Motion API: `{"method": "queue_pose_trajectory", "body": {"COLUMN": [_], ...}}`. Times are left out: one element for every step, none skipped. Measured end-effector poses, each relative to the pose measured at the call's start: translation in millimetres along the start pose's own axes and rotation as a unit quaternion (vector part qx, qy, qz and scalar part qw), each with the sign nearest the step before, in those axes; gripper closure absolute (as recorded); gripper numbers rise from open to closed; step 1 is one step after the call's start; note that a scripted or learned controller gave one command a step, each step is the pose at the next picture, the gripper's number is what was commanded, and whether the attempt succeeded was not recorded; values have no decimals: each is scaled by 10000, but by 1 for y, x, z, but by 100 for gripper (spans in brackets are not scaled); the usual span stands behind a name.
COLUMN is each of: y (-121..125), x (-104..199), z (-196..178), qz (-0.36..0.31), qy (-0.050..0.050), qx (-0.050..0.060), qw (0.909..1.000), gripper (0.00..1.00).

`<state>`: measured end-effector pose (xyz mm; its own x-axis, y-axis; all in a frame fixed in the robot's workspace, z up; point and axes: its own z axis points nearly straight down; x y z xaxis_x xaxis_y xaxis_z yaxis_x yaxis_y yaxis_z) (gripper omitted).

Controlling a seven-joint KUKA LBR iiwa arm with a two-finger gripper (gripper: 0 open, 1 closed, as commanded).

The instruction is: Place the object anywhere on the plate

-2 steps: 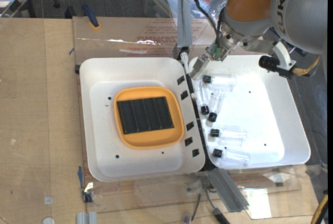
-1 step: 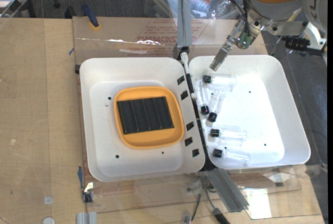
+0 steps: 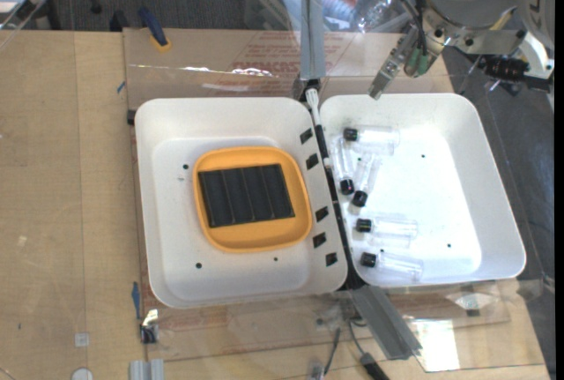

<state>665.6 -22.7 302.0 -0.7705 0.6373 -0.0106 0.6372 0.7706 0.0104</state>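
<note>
fingers' state can't be told; gripper point(image 3: 385, 80) hangs over right bin's point(image 3: 493, 193) far rim, vials point(image 3: 374, 184) below, orange plate point(image 3: 254, 239) in left bin point(image 3: 167, 272).

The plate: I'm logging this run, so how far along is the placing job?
Nothing looks done yet: the orange plate in the left bin carries just its dark ribbed insert, with no vial on it. Nothing is in hand: the gripper hangs above the right bin's far edge, away from the clear black-capped vials lying along that bin's left side. Picking a vial and setting it on the plate remains.
</note>
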Motion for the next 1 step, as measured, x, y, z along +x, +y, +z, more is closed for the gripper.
{"method": "queue_pose_trajectory", "body": {"y": [-45], "x": [-33], "z": [-70], "qz": [29], "qy": [26], "qx": [33], "qw": [10000], "gripper": [100]}}
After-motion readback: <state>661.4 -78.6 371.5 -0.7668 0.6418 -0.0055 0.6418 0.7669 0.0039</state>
